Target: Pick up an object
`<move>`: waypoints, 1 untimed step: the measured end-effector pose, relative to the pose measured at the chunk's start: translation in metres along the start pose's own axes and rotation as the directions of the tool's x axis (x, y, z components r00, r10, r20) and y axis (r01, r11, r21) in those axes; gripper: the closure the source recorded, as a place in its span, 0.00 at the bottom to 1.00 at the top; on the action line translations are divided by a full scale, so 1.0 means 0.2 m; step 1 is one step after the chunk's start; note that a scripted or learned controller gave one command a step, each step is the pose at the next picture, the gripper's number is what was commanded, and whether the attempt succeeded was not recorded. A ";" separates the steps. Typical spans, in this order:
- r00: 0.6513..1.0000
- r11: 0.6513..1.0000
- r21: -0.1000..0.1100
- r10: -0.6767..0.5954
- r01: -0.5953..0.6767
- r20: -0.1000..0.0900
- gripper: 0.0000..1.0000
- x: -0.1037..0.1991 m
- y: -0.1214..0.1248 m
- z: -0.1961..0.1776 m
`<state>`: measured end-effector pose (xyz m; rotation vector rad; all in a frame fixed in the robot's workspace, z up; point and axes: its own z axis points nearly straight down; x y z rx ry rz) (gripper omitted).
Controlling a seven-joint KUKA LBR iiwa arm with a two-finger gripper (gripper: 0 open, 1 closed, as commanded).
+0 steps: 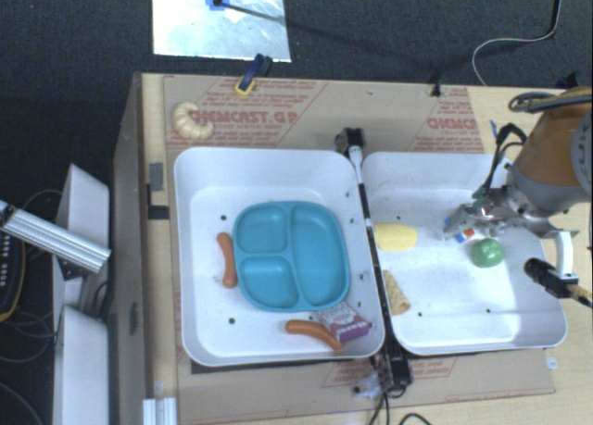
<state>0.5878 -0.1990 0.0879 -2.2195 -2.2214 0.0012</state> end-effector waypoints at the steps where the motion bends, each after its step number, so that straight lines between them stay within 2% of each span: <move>1: 1.000 1.000 -0.003 0.000 0.000 0.001 0.00 -0.04 -0.13 0.02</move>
